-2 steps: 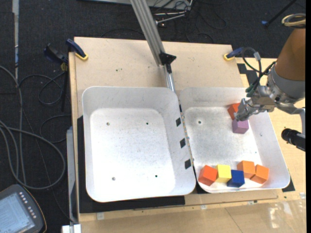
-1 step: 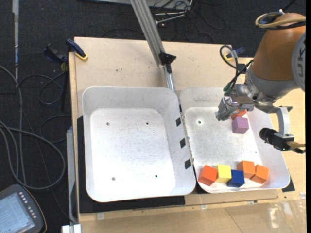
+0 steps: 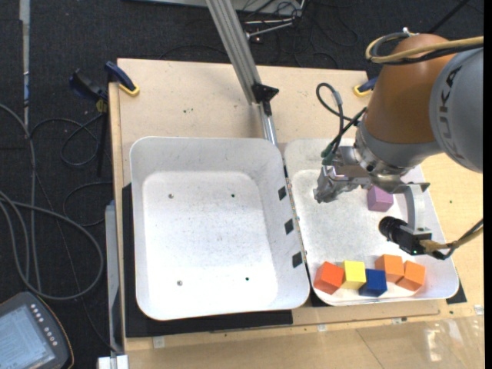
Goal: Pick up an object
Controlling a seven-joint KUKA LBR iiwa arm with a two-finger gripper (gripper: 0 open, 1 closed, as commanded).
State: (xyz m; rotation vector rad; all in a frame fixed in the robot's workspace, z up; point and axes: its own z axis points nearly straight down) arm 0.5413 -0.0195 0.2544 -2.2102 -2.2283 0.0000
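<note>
My gripper (image 3: 326, 187) hangs over the upper left part of the right bin (image 3: 338, 237), fingers pointing down toward bare bin floor. A pink block (image 3: 380, 199) lies just right of it, partly under the wrist. Along the bin's front edge sit an orange-red block (image 3: 330, 277), a yellow block (image 3: 354, 272), a blue block (image 3: 374, 282) and two orange blocks (image 3: 403, 271). Nothing shows between the fingers.
The left bin (image 3: 204, 225) stands beside the right one on the wooden bench. A metal pole (image 3: 234, 41) slants in from the top to the bins' shared edge. A black cable fitting (image 3: 398, 231) hangs over the right bin.
</note>
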